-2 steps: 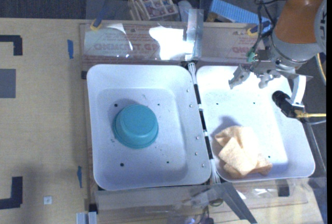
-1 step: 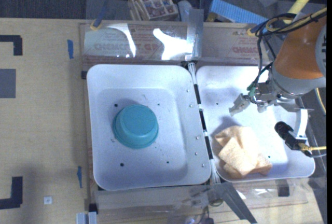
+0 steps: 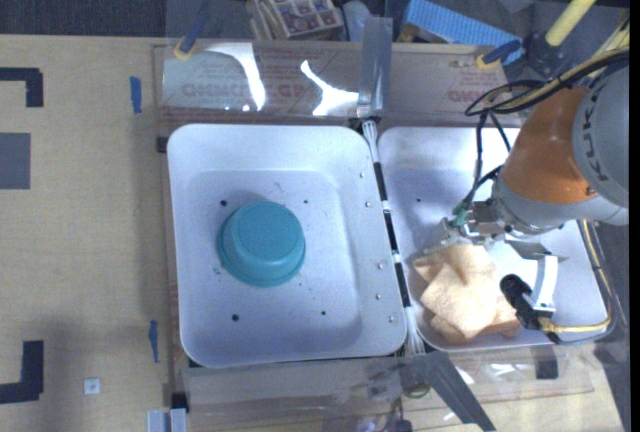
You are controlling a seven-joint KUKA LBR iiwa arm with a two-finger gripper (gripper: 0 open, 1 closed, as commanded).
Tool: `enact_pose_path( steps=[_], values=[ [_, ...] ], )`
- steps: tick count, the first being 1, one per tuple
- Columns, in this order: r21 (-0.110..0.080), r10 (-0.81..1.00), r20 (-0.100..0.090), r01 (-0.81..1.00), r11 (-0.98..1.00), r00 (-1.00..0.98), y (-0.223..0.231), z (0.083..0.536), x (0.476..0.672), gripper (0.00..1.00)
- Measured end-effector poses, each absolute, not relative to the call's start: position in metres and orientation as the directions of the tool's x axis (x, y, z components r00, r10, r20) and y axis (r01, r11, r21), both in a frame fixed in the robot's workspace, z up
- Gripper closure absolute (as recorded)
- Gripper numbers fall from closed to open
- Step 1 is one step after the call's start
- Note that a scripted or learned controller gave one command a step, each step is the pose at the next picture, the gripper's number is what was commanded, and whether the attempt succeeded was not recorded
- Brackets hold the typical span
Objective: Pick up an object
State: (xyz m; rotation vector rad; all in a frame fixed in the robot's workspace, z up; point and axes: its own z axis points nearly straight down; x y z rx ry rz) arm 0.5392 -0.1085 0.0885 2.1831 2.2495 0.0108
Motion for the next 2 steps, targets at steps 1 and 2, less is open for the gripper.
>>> enact_pose_path(
  steps=[1, 2],
  values=[
    [0.015, 1.000, -0.001, 1.000, 0.026, -0.026, -0.1102, 0.0996, 0.5403, 1.00],
    [0.014, 1.000, -0.001, 1.000, 0.026, -0.026, -0.1104, 0.0996, 0.5402, 0.00]
  ],
)
